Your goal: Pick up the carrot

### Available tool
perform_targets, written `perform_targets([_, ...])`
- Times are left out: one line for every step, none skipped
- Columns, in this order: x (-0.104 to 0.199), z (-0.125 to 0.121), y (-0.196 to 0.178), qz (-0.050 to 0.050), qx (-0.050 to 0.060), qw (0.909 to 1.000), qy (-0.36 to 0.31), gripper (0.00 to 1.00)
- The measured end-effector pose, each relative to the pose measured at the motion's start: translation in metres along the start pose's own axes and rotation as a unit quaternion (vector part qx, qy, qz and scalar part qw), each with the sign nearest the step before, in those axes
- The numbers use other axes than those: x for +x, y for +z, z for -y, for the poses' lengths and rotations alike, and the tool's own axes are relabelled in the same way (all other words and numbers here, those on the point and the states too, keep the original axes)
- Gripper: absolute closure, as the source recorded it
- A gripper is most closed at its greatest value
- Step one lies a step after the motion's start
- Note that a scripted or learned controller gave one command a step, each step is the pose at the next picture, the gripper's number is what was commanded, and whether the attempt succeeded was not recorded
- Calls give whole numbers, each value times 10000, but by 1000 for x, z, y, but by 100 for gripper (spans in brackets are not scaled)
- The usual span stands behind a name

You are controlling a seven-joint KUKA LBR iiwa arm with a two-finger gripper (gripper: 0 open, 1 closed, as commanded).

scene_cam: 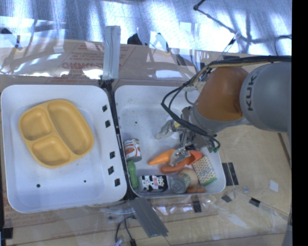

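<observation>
Camera view: gripper (180, 152) down over tapered orange carrot (163, 158) near right white bin's (143, 99) front edge, finger state unclear, lift pending.

Grey arm (267, 94), orange band, black cables, KUKA lettering.
</observation>
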State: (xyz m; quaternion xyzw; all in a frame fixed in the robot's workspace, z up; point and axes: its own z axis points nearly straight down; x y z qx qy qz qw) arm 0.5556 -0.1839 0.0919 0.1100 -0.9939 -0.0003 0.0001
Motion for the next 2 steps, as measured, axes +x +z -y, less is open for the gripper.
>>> perform_targets([53, 14, -2, 41, 18, 9992, -386, 0])
perform_targets([51, 13, -12, 44, 19, 9991, -431, 100])
